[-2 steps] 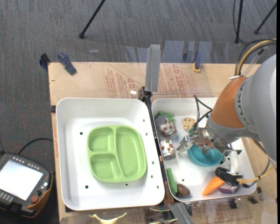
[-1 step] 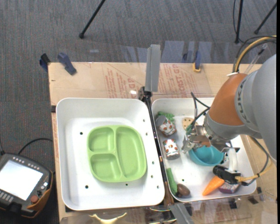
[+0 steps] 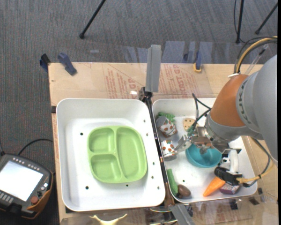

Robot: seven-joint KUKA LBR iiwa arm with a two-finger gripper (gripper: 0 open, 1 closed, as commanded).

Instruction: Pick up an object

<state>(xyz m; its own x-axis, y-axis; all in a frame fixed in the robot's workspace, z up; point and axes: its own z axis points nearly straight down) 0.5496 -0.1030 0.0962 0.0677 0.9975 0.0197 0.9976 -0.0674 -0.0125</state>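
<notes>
The tool (image 3: 196,140) hangs low in the right bin (image 3: 195,176), over the near rim of a teal bowl (image 3: 203,159), which I take to be the thing it is after. The wrist hides too much of the tool for me to tell whether it is spread or pressed together, and nothing can be seen pinched in it.

To do this step well, I judge the tool should come straight down on the bowl's rim, one side inside the wall and one outside, since the bowl looks too wide to span whole. It should bite deep enough on the wall that the smooth edge does not slip out, and lift straight up. A patterned cup (image 3: 169,150) lies just beside the tool on its far side from the bowl, so the descent should keep clear of it or it may be knocked or caught instead.

The bowl is small, round, shallow and teal, sitting upright with its mouth up, towards the middle of the right bin. An orange carrot (image 3: 214,186) lies near it, towards the bin's front. The left bin (image 3: 75,125) on the worktop (image 3: 93,81) holds a green divided plate (image 3: 117,153), well apart from the tool
</notes>
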